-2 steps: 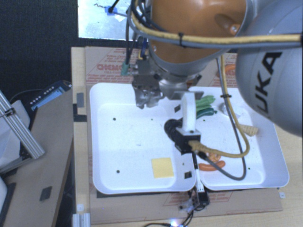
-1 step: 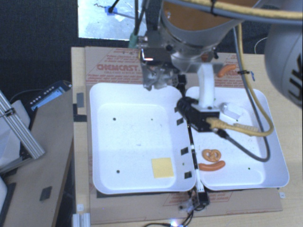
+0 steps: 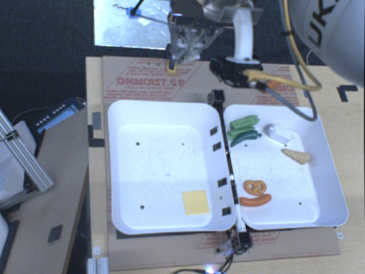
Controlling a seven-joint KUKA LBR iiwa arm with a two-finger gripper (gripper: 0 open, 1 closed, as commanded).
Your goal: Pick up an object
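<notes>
Your claw (image 3: 171, 66), holding a small yellow piece (image 3: 171, 68) at upper centre, may drop it because the grip looks thin.

Single fixed camera above worktop (image 3: 97, 147), looking down at slant. Both white bins fully in frame: left bin (image 3: 122, 153) centre, right bin (image 3: 325, 170) toward 3 o'clock. Mid-range framing, worktop edges visible. Arm (image 3: 331, 21) enters from 1 o'clock, looming large, near lens.
</notes>
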